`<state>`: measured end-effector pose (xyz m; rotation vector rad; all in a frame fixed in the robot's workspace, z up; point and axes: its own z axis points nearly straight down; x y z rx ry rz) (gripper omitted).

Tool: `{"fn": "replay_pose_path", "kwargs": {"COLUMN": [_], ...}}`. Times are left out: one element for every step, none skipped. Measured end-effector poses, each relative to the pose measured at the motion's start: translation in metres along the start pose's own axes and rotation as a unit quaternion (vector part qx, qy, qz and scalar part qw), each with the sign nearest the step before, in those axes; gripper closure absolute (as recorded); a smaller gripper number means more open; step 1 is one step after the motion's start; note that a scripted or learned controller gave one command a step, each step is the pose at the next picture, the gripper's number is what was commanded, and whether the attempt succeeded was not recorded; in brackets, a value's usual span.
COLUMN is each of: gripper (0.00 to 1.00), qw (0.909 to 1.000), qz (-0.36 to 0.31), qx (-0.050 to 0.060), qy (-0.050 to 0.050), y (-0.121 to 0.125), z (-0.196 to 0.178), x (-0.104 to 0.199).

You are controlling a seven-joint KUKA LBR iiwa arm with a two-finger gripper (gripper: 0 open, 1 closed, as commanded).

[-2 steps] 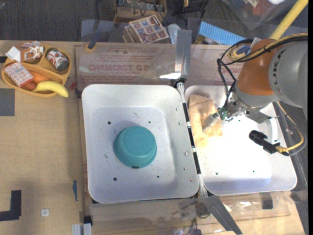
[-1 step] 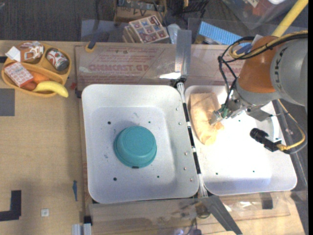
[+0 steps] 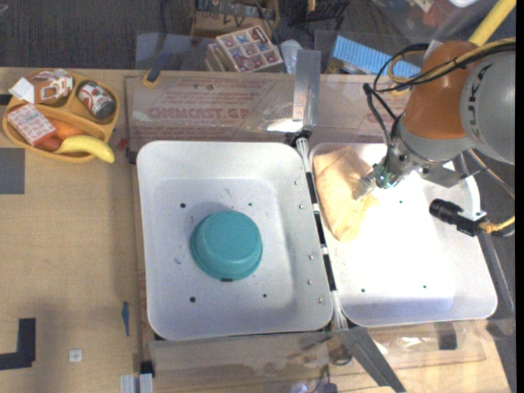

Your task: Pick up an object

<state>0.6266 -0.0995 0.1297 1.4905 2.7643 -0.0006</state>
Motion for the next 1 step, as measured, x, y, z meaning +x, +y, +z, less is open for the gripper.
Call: {"fn": "replay_pose_path", "kwargs": {"gripper": [1.00], "qw": [0.9871], "qz": [0.160], "qx": [0.001], "qy": [0.000], "y": [0.0108], "z": [-0.0268], "x": [-0.0460]}}
